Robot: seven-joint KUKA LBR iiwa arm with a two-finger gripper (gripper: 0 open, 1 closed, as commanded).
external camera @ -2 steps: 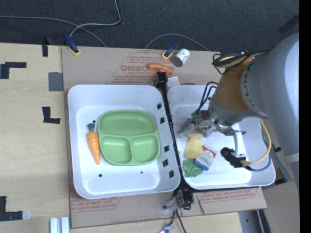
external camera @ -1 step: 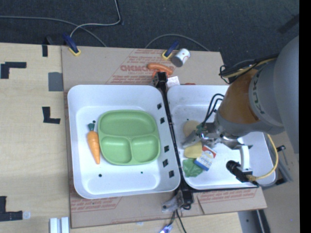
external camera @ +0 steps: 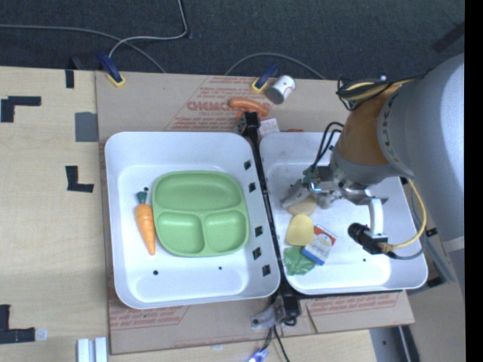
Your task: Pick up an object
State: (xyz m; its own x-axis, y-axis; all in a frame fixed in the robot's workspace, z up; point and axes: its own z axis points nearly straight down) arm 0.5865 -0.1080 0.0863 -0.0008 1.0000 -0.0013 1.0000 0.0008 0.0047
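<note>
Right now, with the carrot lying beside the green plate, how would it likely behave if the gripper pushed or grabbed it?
The carrot looks like a moulded toy, so probably stiff and light. Its tapered, rounded body would likely roll or pivot when pushed, until it meets the plate or the bin wall. Its smooth surface may slip between fingers pinching near the narrow tip.

Cardboard sheet [external camera: 207,104], along its far edge beyond the bins: red printed lettering, upside down in the camera view, too blurred to read.
</note>
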